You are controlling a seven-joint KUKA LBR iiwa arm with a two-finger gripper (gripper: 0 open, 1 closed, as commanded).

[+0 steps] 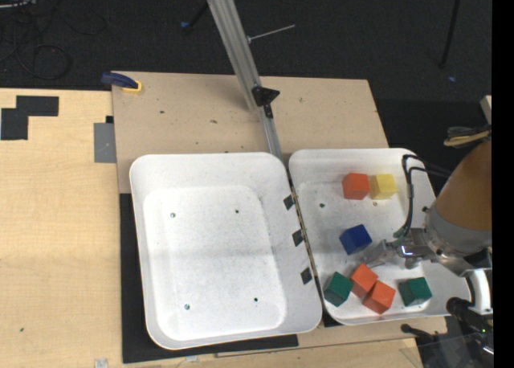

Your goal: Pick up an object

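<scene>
Just left of the grey metal gripper (379,255), a small blue cube (355,239); open or closed, cannot tell.

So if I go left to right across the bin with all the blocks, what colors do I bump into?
Dark green block → blue block → yellow block → second green block. The three orange blocks overlap these in the order, so I left them out. The hand hangs over the middle.
</scene>
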